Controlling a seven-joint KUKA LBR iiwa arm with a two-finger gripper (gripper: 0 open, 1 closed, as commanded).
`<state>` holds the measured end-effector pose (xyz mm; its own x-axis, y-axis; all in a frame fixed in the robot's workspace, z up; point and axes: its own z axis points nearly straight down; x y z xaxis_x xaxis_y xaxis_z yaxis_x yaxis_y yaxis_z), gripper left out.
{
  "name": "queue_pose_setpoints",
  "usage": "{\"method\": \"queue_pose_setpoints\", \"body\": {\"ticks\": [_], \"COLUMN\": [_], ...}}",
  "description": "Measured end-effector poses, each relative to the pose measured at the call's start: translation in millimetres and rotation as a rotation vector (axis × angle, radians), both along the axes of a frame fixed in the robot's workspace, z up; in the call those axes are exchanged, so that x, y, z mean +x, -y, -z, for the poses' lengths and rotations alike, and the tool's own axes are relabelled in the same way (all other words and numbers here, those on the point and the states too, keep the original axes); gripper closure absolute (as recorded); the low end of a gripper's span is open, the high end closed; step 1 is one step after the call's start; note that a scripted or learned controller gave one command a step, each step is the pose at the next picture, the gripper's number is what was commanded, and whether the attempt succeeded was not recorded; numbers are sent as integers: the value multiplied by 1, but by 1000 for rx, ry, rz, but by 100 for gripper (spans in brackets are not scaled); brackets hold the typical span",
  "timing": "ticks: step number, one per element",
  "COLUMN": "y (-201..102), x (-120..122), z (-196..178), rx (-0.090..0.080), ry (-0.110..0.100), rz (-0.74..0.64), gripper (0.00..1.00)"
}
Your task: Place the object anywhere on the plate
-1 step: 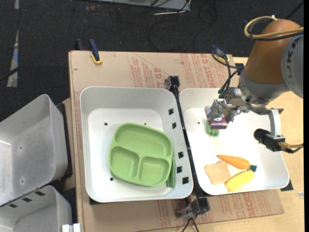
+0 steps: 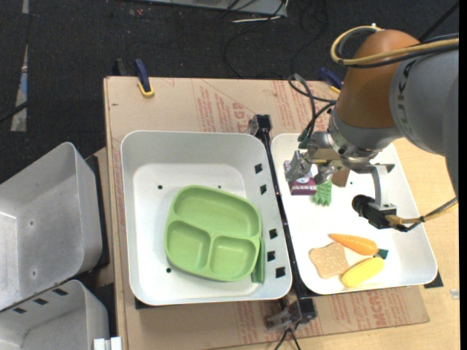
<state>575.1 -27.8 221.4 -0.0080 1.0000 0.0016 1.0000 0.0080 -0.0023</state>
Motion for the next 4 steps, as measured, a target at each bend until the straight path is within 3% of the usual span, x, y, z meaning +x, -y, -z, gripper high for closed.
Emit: {"method": "queue_pose_setpoints", "body": {"ticks": [2, 3, 4], "y": [-103, -150, -146], "x": [0, 15, 14], "z": [-7, -18, -17], "rx": [0, 0, -2], "ry": [3, 5, 2], "rz": [0, 0, 4], "gripper": [100, 100, 0]}}
